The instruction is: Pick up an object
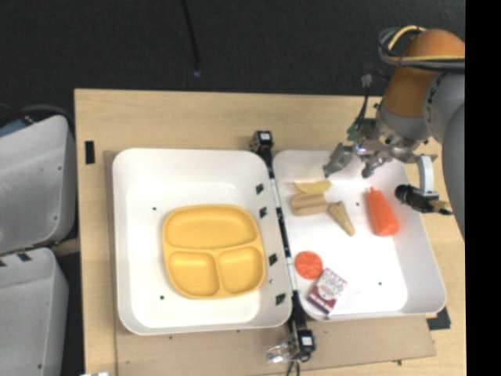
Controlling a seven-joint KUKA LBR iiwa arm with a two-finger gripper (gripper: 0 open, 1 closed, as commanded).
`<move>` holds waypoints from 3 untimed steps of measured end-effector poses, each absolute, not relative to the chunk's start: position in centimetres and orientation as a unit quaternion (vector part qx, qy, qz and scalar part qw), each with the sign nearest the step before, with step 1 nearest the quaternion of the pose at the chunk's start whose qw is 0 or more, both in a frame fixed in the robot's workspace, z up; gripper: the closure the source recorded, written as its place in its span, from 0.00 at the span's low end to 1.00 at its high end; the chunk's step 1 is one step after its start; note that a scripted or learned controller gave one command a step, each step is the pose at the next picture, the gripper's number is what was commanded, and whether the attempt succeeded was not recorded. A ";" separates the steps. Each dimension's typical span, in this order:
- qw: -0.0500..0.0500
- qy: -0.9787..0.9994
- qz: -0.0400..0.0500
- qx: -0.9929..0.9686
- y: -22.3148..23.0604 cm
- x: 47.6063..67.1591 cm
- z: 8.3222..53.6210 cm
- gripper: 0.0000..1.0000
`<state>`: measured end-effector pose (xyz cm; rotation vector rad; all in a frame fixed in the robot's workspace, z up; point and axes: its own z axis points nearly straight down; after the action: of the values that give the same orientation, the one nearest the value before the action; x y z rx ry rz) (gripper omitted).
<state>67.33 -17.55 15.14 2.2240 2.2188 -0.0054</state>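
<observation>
My gripper (352, 165) hangs over the far side of the right bin (407, 284), fingers spread open with nothing between them. Just below and left of it lie a pale yellow piece (311, 186), a tan roll (308, 203) and a tan cone (341, 218). An orange carrot-like piece (382, 212) lies to the right of the cone. Nearer the front of the bin sit a red round piece (308, 264) and a small red-and-white carton (326, 291).
The left bin (137, 178) holds a yellow divided plate (213, 250). A ridge with black clips (276, 210) separates the two bins. The grey arm with its orange band (415, 77) stands at the back right.
</observation>
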 end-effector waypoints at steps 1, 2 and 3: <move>0.004 0.707 0.000 0.707 -17.7 67.5 16.6 1.00; 0.002 0.706 0.001 0.708 -17.5 66.7 22.5 1.00; 0.001 0.706 -0.001 0.709 -17.7 66.8 21.6 1.00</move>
<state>66.76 -17.65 21.63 2.2248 2.2154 -0.0020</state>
